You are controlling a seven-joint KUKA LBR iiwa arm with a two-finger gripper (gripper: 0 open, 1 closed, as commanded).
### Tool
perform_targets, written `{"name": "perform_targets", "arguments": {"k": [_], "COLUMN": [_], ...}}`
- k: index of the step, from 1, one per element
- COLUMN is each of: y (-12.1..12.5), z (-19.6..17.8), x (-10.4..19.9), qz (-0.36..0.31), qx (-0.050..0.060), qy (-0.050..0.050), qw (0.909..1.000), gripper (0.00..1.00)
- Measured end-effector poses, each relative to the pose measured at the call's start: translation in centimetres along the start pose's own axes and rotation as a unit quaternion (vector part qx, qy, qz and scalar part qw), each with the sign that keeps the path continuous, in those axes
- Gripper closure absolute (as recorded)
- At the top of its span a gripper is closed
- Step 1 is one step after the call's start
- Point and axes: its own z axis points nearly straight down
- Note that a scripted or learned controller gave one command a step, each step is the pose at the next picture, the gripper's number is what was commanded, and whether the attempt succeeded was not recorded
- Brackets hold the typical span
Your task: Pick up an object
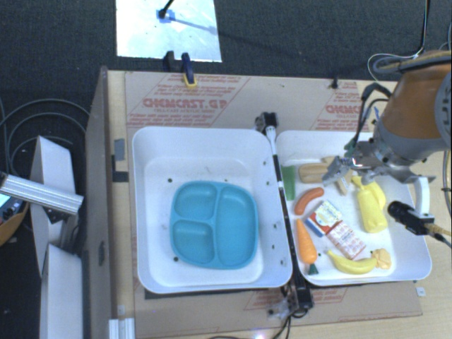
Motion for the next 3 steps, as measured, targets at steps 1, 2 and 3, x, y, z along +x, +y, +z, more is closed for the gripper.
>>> {"name": "perform_targets", "arguments": {"k": [1, 2, 3], "y": [2.2, 7.3, 7.1], "z": [11.9, 11.2, 10.2], "x": [1.6, 1.2, 1.3], "qz": [-0.002, -0.001, -0.001], "qx": [0.001, -0.003, -0.001], "qy": [0.0, 0.0, 0.0], "qw": [1.0, 1.0, 1.0], "gripper": [0.0, 0.0, 1.0]}}
